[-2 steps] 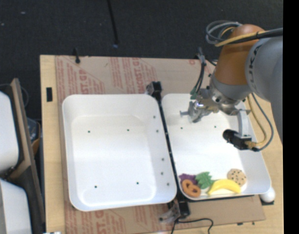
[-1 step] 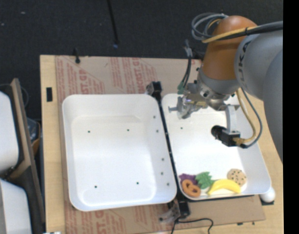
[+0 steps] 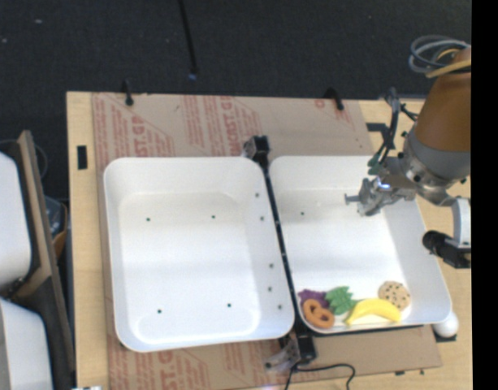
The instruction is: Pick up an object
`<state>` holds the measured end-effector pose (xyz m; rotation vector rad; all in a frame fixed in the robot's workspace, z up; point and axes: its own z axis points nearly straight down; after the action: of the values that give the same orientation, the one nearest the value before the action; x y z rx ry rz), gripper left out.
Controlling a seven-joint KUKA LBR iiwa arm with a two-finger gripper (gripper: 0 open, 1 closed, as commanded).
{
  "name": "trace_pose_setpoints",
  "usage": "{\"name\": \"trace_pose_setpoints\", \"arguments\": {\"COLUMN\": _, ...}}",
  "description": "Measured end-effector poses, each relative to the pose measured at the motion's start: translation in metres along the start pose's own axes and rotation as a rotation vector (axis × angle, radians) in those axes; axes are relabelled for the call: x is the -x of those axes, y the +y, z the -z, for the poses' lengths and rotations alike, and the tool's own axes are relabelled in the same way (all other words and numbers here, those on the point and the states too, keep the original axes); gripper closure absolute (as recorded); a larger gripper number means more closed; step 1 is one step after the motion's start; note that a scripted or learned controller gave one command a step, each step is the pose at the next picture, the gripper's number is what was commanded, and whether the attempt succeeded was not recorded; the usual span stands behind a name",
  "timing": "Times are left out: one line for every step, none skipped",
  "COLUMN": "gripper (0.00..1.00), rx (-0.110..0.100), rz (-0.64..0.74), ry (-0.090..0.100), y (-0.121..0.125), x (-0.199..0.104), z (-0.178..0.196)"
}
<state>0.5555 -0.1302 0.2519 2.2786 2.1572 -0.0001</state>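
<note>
My gripper (image 3: 370,199) hung over the right bin (image 3: 330,242); whether spread or pressed together, I couldn't tell. The banana (image 3: 372,311) lay at its front edge, seemingly light, best pinched mid-length.

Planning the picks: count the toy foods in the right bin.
4, clustered along its near edge: pretzel, grapes, green leaf, banana; a cookie makes 5. Pieces overlap, so more may hide.
</note>
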Motion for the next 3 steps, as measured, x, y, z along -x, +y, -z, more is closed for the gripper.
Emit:
{"name": "trace_pose_setpoints", "arguments": {"gripper": 1.0, "rx": -0.006, "rz": 0.056, "ry": 0.003, "y": 0.001, "x": -0.043, "z": -0.053}}
{"name": "trace_pose_setpoints", "arguments": {"gripper": 1.0, "rx": -0.001, "rz": 0.053, "ry": 0.003, "y": 0.002, "x": -0.04, "z": -0.04}}
{"name": "trace_pose_setpoints", "arguments": {"gripper": 1.0, "rx": -0.003, "rz": 0.063, "ry": 0.005, "y": -0.009, "x": -0.138, "z": -0.051}}
